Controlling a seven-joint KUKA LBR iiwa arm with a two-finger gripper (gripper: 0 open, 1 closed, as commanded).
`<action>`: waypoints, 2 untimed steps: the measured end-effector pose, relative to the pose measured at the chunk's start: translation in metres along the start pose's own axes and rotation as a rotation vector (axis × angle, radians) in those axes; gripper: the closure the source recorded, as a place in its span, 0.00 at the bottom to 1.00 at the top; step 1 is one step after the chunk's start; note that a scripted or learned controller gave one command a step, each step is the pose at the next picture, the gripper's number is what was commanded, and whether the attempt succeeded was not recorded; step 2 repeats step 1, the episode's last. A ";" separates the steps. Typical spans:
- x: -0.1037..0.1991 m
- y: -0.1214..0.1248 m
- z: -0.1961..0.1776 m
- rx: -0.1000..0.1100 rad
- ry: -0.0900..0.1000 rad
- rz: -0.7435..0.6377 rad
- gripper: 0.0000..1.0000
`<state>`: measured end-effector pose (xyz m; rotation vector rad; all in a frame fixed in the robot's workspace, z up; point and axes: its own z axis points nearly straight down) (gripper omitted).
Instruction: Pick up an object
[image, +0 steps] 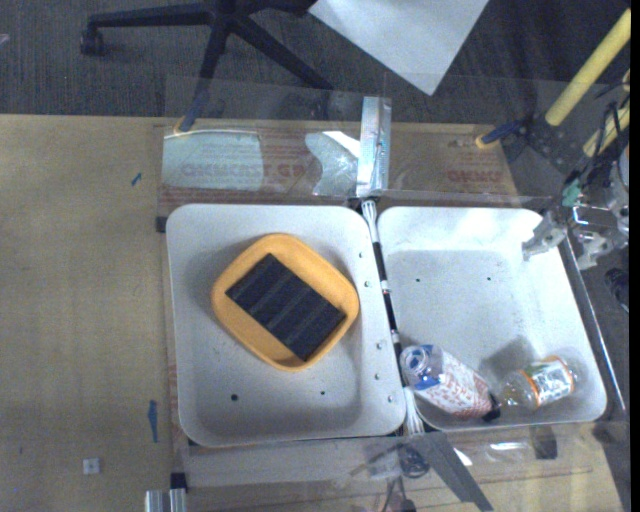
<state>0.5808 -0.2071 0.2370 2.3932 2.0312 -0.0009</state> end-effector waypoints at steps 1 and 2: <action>-0.005 -0.082 0.001 0.004 0.002 0.109 0.00; -0.005 -0.082 0.001 0.004 0.002 0.109 0.00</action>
